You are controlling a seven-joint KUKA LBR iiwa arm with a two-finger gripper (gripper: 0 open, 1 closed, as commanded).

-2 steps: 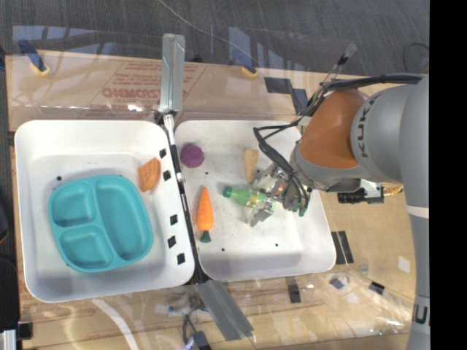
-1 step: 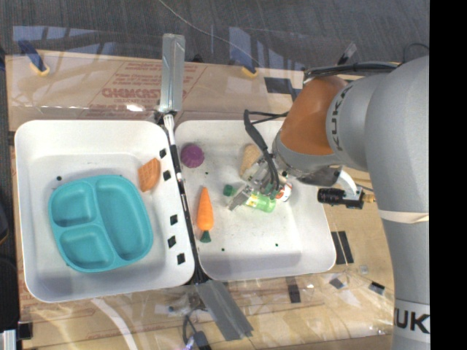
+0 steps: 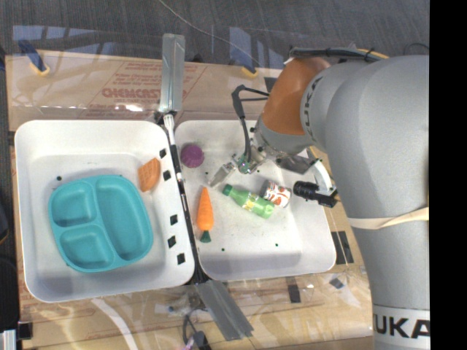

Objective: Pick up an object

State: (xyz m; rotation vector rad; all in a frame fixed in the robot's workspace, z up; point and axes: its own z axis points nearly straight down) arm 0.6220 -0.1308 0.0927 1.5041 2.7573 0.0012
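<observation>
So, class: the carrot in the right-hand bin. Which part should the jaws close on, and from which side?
Probably the carrot's thick middle, coming straight down from above. It lies flat on the right bin's floor, running lengthwise beside the left wall. Closing across its narrow width suits the tapered shape, though the wall leaves little room on that side.

A wooden bench top [image 3: 87, 86] under clear plastic sheeting — dark grey carpet floor [image 3: 87, 2] beyond its far edge.
</observation>
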